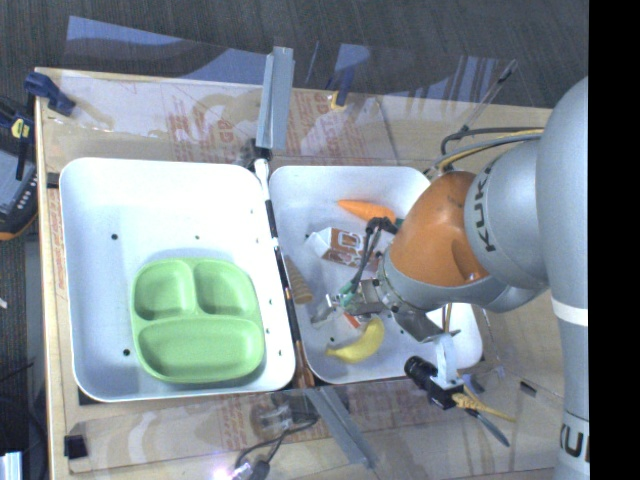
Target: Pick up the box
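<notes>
The box [340, 245] is a small white carton with a brown print, lying in the right bin [300, 193] near its middle, a little left of the arm. My gripper [349, 304] hangs low in that bin, just below the box and just above a yellow banana [360, 344]. The grey arm with its orange band [435, 243] reaches in from the right and covers the bin's right half. Nothing can be made out held at the gripper's tip.
An orange carrot [365, 209] lies at the back of the right bin, beside the arm. The left bin [100, 193] holds a green divided plate [198, 320] at its front. The wall between the two bins runs close to the gripper's left.
</notes>
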Available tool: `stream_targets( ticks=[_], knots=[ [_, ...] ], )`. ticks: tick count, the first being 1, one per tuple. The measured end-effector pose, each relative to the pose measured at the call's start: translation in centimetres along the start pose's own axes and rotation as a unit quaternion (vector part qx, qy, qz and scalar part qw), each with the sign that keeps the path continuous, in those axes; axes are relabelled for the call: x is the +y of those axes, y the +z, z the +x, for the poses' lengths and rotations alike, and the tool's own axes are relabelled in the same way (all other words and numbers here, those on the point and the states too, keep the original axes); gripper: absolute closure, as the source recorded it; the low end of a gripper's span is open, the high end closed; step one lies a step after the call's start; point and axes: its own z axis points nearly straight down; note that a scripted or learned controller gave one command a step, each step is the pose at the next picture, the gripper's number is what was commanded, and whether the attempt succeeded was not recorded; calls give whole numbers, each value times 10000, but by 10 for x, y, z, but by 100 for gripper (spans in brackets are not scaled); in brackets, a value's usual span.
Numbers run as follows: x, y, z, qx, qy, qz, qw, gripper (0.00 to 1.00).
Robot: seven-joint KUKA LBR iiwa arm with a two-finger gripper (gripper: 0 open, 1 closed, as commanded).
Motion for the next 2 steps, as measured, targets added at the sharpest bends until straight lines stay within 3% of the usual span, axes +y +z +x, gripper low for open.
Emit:
stream_targets(
  ticks=[1,2],
  knots=[
    [1,-10,-1,-19,-34,-7,10000,100],
    [-2,-135,40,-10,-1367,-12,9906,100]
  ],
)
